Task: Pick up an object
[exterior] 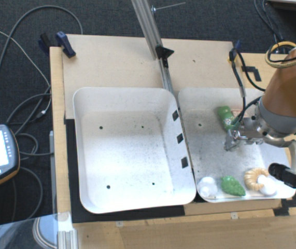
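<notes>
Camera view: arm reaches in from right over right bin, gripper low in bin's middle, just below a green cylinder obj lying near bin's back; can't tell if they touch. Gripper opening can't be judged from this angle, nothing seen between its tips. Along bin's front edge: white round obj, green lumpy obj, tan ring-shaped obj, white ball beside it. Left bin sits alongside.
</notes>
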You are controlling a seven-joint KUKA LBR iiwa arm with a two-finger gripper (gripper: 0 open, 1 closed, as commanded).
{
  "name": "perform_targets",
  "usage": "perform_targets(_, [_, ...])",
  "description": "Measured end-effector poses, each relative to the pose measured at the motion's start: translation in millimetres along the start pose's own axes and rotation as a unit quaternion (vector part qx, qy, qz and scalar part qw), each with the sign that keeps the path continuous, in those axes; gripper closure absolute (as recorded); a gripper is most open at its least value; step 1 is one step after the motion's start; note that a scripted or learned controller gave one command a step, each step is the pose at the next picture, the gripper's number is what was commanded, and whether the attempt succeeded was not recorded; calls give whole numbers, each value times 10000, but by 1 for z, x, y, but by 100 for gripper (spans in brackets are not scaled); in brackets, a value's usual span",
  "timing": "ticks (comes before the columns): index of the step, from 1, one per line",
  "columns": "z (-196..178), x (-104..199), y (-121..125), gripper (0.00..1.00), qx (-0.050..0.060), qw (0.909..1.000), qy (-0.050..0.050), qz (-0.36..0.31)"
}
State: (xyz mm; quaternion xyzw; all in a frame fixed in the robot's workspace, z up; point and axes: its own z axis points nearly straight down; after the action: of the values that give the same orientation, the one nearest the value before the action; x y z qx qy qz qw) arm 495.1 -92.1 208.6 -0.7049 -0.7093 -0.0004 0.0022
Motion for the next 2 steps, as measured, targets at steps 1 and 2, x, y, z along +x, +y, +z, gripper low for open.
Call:
perform_targets(1, [-14, 52, -2, 100, -23, 10000, -4, -7])
perform_targets(2, [-7, 102, -4, 100, 4, 10000, 0, -4])
